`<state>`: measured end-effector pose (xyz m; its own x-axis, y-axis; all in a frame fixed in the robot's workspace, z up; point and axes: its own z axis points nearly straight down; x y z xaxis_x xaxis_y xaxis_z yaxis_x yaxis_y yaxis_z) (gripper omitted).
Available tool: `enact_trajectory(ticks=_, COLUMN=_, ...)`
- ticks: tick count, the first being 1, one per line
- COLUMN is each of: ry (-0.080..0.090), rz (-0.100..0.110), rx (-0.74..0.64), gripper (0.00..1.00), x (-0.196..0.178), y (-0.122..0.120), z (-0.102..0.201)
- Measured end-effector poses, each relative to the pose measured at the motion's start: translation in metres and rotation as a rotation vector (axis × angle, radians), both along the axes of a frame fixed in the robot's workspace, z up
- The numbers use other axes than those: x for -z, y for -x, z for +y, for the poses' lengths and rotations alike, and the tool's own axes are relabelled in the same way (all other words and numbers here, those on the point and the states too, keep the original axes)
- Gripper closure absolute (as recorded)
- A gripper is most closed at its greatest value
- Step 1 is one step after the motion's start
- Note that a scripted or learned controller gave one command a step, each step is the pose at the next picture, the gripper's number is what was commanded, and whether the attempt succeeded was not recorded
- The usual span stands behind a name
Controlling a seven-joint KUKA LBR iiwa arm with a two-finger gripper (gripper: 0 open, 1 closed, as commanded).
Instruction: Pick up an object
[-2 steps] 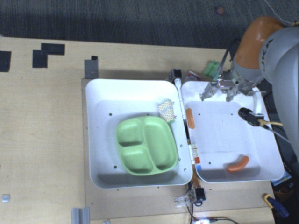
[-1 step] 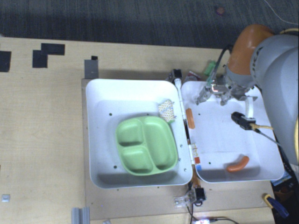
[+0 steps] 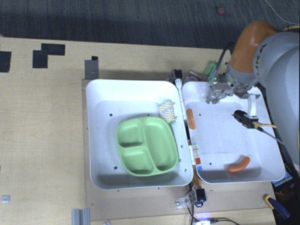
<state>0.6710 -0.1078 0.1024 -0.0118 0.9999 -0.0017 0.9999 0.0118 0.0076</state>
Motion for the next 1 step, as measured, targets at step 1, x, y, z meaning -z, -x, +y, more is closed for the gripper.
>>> enact_trajectory(ticks=1, ry=-0.004, rz=0.002, rx=0.006, gripper=1.00, x=-0.0838, y=0.0012, z=0.1061)
